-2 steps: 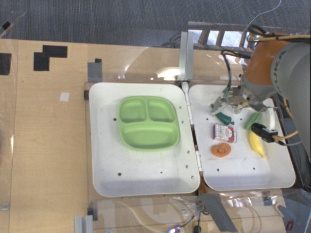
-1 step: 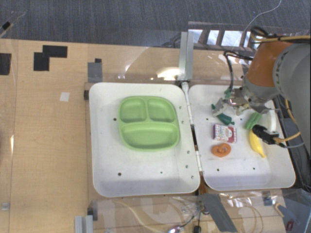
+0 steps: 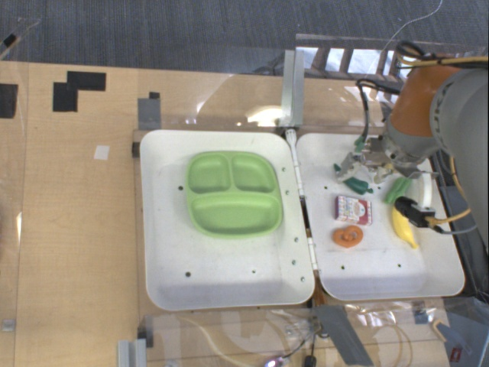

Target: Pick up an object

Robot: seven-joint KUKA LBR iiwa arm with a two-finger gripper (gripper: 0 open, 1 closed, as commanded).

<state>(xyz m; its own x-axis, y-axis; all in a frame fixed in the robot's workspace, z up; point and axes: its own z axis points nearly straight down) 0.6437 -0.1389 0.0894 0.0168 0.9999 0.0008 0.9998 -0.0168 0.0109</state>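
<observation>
Claw (image 3: 357, 168) low in right bin (image 3: 382, 281), grip state unclear; teal piece (image 3: 356, 184) beneath, banana (image 3: 404, 226), pink box (image 3: 353, 209) near.

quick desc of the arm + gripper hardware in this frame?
Grey rounded arm with an orange band above the wrist. Small metallic-grey gripper at the tip, fine detail too small to tell. Thin black and light cables loop along the wrist; another thin cable runs off toward the top edge.

A bulky grey rounded arm housing (image 3: 462, 113) is seen, banded in orange (image 3: 416, 102) above the wrist; thin black cables (image 3: 367, 102) are looped alongside it.
</observation>
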